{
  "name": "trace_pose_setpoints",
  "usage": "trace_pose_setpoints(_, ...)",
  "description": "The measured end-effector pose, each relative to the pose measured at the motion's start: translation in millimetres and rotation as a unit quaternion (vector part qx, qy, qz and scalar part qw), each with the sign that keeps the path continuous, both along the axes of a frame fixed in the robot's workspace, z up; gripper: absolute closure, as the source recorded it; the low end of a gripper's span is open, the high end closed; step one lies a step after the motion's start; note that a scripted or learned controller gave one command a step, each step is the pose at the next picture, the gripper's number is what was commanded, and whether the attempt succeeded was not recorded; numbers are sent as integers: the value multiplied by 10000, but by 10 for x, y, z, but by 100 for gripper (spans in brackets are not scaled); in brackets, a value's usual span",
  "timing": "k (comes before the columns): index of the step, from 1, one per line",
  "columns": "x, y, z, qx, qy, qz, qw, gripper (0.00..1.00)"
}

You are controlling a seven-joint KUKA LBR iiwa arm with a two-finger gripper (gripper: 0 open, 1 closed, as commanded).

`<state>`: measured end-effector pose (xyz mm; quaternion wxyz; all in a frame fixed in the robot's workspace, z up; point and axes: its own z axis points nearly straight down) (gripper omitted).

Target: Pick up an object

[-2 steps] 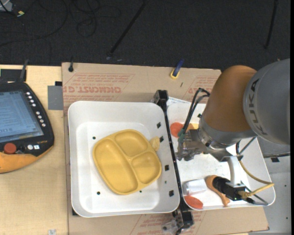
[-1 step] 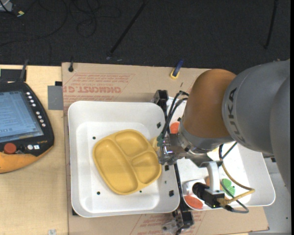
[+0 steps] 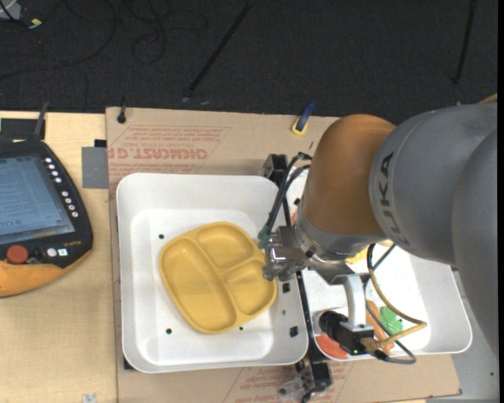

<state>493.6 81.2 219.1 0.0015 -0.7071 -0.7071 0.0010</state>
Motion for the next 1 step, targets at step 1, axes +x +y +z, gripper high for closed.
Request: trace_pose_setpoints(1, -40, 4, -14, -4, 5, -12, 10000, 100)
